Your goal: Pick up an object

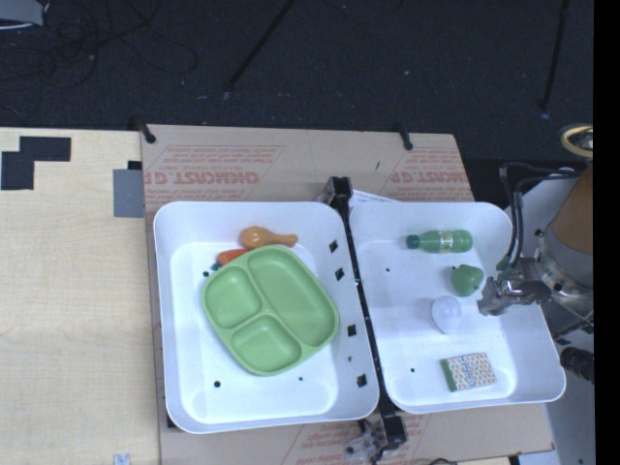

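End effector (496, 296) low over right shallow white bin (528, 381), near its right wall; finger state impossible to tell. Nothing visibly held. Just left of it: small green rounded object (466, 279) and, slightly lower, pale white rounded object (446, 314), both on bin floor. Green plastic bottle (441, 241) lying on side toward back. Flat speckled rectangular pad (469, 371) near front. Left white bin (179, 356) carrying green three-compartment plate (269, 309), with orange toy drumstick (265, 237) behind it.

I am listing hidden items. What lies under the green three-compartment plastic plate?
An orange piece pokes out from under the upper left rim of the green three-compartment plastic plate; the rest of it is covered. A yellow-orange piece lies beside it.
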`<state>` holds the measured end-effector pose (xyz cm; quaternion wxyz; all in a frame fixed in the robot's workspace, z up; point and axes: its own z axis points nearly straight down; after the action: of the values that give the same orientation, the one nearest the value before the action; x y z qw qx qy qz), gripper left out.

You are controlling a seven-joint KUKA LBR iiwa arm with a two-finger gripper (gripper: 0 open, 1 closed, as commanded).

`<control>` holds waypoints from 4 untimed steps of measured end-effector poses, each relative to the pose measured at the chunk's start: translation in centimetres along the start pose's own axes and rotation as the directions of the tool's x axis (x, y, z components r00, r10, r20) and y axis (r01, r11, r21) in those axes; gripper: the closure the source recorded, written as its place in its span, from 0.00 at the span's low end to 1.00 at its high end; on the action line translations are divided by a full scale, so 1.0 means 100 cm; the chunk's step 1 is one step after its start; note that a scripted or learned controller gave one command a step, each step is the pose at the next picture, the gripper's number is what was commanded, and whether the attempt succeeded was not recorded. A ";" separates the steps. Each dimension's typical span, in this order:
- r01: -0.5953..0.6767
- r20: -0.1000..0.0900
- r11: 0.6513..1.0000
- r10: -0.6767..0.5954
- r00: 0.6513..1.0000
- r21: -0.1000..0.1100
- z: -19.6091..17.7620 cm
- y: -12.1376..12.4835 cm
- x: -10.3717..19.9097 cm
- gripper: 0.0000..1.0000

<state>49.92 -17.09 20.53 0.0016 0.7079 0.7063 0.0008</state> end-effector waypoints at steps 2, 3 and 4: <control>0.007 -0.003 1.000 -0.007 1.000 0.005 -0.013 0.014 0.060 1.00; 0.008 -0.004 1.000 -0.008 1.000 0.005 -0.022 0.027 0.117 1.00; 0.007 -0.003 1.000 -0.007 1.000 0.005 -0.028 0.048 0.164 1.00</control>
<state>54.72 -0.66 23.33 -0.0012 0.7056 0.7086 -0.0001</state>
